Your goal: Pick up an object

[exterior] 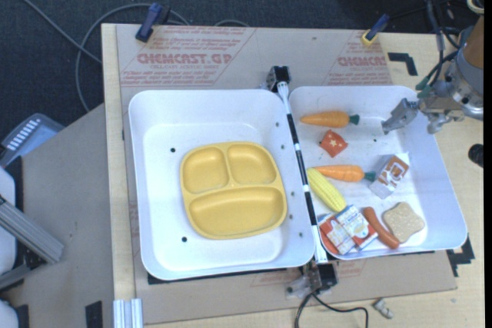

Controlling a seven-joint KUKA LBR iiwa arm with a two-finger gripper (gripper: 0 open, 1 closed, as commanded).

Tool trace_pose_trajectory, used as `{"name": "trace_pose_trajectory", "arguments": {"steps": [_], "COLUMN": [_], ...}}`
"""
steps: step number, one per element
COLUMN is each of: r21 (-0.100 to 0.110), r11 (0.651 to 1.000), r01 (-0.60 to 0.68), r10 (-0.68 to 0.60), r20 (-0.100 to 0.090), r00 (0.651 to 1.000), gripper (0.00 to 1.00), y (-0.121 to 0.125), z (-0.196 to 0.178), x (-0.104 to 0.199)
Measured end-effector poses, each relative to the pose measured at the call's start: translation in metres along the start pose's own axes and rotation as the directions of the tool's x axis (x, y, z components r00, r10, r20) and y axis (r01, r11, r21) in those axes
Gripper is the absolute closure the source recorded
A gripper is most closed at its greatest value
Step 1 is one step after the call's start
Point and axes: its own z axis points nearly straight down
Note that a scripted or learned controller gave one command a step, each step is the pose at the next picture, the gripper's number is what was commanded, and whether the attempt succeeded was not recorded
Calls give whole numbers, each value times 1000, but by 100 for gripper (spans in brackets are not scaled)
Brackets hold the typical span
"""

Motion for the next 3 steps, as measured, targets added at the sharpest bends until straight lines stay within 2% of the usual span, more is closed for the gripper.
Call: {"name": "trace_pose_trajectory", "arguments": {"steps": [1, 2, 3], "r21": [3, 0, -7], "r11": [1000, 1000, 1000], "r01": [1, 1, 1], "r10": [-1, -1, -1], "r20": [-2, 0, 1], "r00": [1000, 1000, 1000], "gripper": [0, 0, 100], "y": [10, 40, 41], "z": [102, 138, 126], "x": [78, 90, 90]}}
